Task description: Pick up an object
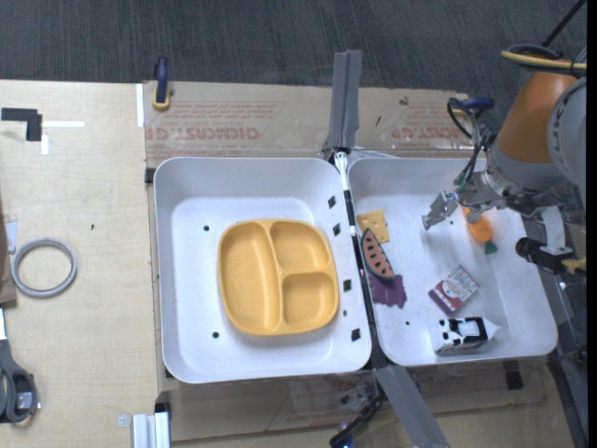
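1. The grey arm's hand point(440, 213) hangs over the upper part of the right white bin point(410, 339); whether it is spread, I cannot tell.
2. A small orange object point(482, 231) lies just right of it.
3. A yellow divided plastic plate point(278, 275) sits in the left white bin point(177, 278).

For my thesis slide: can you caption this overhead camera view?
Robot arm's pincer hovers over the right bin of small objects, beside a yellow divided plate in the left bin.
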`<state>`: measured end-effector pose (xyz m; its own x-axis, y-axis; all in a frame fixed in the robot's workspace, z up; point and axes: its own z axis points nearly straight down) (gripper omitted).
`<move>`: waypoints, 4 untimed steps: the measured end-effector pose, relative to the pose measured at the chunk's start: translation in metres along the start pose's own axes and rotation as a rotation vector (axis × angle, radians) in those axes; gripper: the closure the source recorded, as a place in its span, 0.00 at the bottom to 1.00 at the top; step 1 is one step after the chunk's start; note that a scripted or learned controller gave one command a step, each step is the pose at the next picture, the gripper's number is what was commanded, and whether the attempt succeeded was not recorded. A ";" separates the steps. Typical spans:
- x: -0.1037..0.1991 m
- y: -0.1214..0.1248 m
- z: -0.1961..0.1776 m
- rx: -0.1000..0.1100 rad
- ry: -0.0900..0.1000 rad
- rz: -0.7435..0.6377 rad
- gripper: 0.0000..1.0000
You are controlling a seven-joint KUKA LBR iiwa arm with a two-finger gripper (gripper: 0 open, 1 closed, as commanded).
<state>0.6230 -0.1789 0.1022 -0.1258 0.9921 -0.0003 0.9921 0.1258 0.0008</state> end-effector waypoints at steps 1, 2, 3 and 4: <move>-0.017 -0.020 0.005 -0.015 0.025 -0.046 0.00; -0.019 -0.050 0.007 -0.013 0.018 -0.324 0.00; -0.007 -0.113 0.008 -0.009 0.021 -0.127 0.00; -0.007 -0.139 -0.008 -0.001 0.027 0.024 0.00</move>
<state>0.4864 -0.2031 0.1098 -0.1016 0.9945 0.0268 0.9948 0.1016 0.0010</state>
